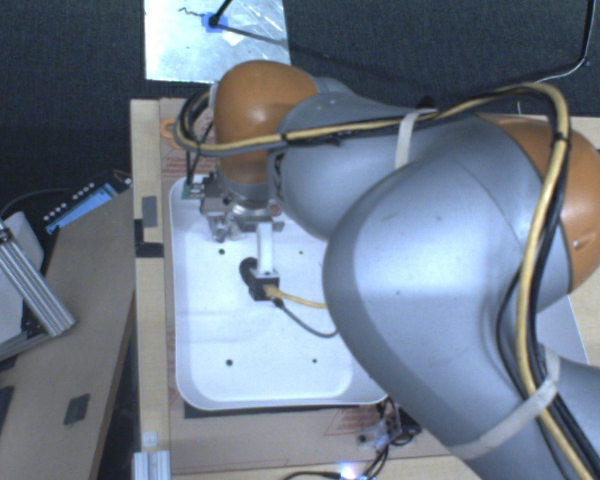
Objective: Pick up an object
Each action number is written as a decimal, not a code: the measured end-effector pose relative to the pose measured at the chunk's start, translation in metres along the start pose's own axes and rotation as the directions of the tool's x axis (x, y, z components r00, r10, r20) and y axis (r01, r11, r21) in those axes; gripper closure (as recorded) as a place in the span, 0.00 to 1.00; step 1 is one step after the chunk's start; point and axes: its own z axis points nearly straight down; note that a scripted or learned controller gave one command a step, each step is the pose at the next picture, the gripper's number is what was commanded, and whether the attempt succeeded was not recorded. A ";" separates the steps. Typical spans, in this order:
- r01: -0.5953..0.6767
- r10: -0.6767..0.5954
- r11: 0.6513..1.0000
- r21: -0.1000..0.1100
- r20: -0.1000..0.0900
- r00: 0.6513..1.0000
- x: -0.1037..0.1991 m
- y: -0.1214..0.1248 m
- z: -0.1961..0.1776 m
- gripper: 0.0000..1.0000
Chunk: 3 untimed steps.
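Note:
My gripper (223,230) hangs low over the far end of the left white bin (230,368), close to its back wall. The grey arm with its orange band (250,103) reaches in from the right and covers most of the view. I see nothing held under the gripper. The bin floor that shows bears a few small dark dots. The arm hides everything on the right side of the bench.
The bin's near rim (270,403) and left rim (172,298) are in view, with the wooden bench edge (150,348) beside them. A shiny sheet (215,28) lies beyond the bench at the back. Metal rails (20,278) stand at the far left.

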 end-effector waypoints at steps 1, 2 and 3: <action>-0.004 0.004 1.000 -0.006 -0.002 1.000 -0.012 0.013 -0.004 1.00; -0.003 0.003 1.000 -0.007 -0.003 1.000 -0.011 0.014 -0.016 1.00; -0.004 0.004 1.000 -0.004 0.000 1.000 -0.019 0.013 -0.004 1.00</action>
